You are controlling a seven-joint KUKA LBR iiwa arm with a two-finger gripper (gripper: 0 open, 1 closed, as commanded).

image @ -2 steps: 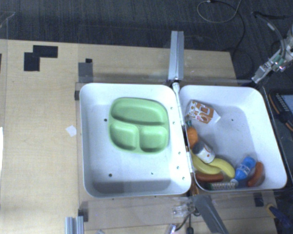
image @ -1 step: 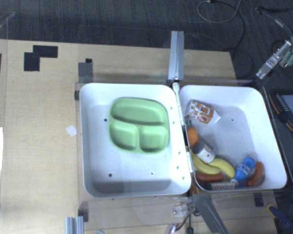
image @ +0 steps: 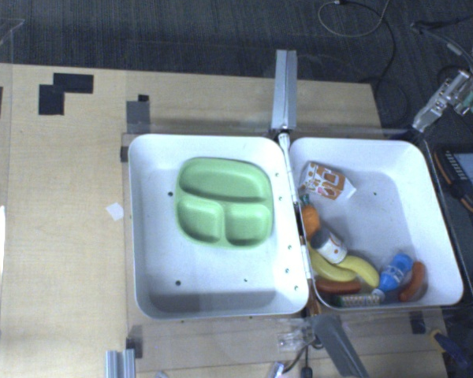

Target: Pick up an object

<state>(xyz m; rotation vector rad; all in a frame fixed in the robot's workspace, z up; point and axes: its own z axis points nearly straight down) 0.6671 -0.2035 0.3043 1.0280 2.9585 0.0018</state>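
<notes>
Fingers of the gripper (image: 445, 101) sit far up at the right, past the bins; I cannot tell if they are apart. Well away, a banana (image: 348, 270) lies in the right bin (image: 402, 160).

Two bins sit side by side on the table (image: 55, 235). The left bin (image: 154, 290) holds a divided tray (image: 224, 201) near its middle. In the right bin (image: 410, 179), a small carton (image: 325, 181) lies toward the far left corner. Along the near edge lie a banana (image: 347, 272), a small bottle (image: 394, 274) to its right, and a sausage-shaped thing (image: 414, 282) at the bottle's right. The pincer (image: 433, 110) hangs beyond the right bin's far right corner.
</notes>
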